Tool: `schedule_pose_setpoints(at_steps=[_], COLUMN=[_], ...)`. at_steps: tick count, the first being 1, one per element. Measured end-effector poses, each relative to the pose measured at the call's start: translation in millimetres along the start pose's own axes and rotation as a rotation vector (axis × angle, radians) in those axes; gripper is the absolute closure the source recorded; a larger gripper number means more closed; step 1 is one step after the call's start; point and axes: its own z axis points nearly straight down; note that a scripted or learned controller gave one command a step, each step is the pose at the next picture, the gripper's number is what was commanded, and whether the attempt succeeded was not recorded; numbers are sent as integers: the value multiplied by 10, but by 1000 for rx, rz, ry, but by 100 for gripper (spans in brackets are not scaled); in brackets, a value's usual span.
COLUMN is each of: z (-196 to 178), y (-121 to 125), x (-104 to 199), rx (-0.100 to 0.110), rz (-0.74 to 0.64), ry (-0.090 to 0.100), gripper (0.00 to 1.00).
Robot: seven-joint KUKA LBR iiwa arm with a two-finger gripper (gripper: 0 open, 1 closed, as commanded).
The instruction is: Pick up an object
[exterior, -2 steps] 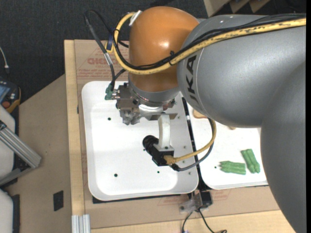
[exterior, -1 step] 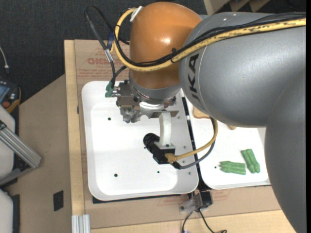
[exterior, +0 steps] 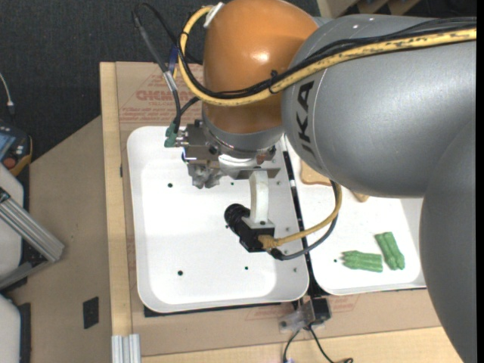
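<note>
While the gripper [exterior: 203,175] hung over the far part of the left bin [exterior: 174,237], above bare white floor, the only clear candidates for picking lay well apart from it in the right bin [exterior: 336,277]. Whether the claw was apart or together could not be told, as the wrist housing above covered it; nothing showed in its hold.

Two things lay in the near right part of that bin. The nearer green piece [exterior: 362,261] lay roughly left to right. The second green piece [exterior: 390,249] sat just beside its right end, angled near to far; whether the two touched could not be made out. Both were short, knobbly sticks, and judging by their look they were probably light and stiff or slightly yielding, with a ribbed skin that should resist slipping. The best hold seemed to be across the narrow width at mid-length, and the nearer piece had more free floor on both sides.

A tan thing [exterior: 311,175] showed at the far left of the right bin, mostly hidden under the arm [exterior: 378,112], so it looked the poorer choice.
</note>
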Motion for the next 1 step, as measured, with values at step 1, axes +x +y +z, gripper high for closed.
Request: schedule_pose_setpoints(at_steps=[1], z=[-98], y=[3], x=[3], rx=[-1], rz=[1], ry=[1], gripper=[100])
